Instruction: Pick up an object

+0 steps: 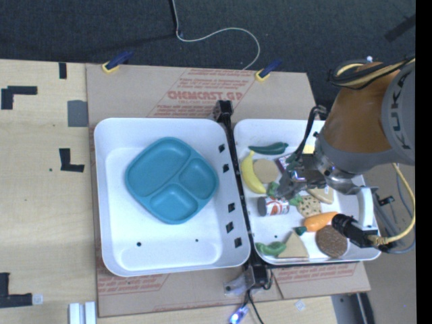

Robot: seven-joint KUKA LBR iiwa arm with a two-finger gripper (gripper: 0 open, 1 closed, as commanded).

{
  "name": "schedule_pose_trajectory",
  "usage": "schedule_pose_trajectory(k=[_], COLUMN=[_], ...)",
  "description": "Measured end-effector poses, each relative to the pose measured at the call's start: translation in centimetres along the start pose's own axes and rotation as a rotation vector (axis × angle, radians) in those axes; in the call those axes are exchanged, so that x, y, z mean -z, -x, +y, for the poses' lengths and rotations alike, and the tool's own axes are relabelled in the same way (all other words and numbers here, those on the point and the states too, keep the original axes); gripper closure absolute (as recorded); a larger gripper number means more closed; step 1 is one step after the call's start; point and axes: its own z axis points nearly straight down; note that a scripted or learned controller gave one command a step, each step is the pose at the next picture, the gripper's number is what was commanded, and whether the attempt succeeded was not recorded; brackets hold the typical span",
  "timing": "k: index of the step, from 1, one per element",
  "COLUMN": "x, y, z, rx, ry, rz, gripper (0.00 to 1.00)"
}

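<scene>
Gripper [291, 181]: low in right bin [364, 201], over toy food; finger state cannot be told.
Cardboard [196, 93]: red print, partly legible "CHEMCAST GP".
Left bin [108, 201]: blue divided plate [172, 179].

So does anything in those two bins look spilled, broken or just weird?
Nothing looks broken or spilled. The toy food is simply heaped loosely in the right bin, while the left bin holds one blue divided plate, lying flat and turned askew.

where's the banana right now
In the camera view, the banana lies in the right bin, against its left wall, just below the green pepper.
</scene>
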Motion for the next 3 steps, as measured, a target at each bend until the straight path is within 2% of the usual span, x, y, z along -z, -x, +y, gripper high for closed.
schedule_pose_trajectory(k=[1, 2, 3], x=[-1.5, 13.0, 21.5], y=[-4.4, -10.5, -8.2], z=[7.6, 1.8, -2.1], rx=[0.007, 0.01, 0.001], ry=[0.015, 0.026, 0.023], rz=[-0.002, 0.002, -0.001], gripper=[1.0, 1.0, 1.0])
